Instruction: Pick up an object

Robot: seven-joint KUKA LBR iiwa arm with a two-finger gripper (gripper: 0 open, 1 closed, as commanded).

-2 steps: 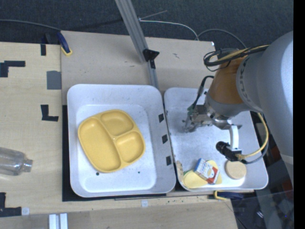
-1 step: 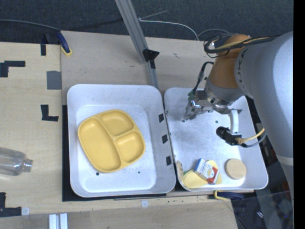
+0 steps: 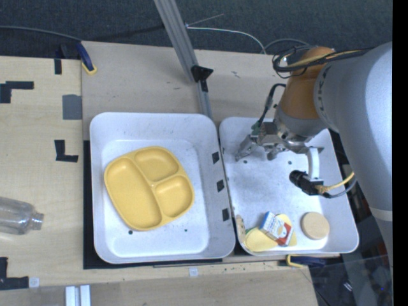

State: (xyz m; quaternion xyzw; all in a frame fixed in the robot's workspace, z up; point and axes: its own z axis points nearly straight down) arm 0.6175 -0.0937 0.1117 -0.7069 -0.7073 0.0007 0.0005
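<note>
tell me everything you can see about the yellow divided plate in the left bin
The yellow divided plate is a matte, plastic-looking tray with rounded corners and three compartments: one long one and two smaller ones. It lies flat and right side up, turned at a slant, on the floor of the left bin, left of centre. Nothing lies in it or touches it besides the bin.

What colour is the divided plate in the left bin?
Yellow all over; the divided plate shows clearly in the camera view.

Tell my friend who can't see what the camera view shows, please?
A grey robot arm reaches into the right bin, its gripper near the far side. Small objects and a tan disc lie at that bin's near edge; the left bin holds a yellow divided tray.
</note>
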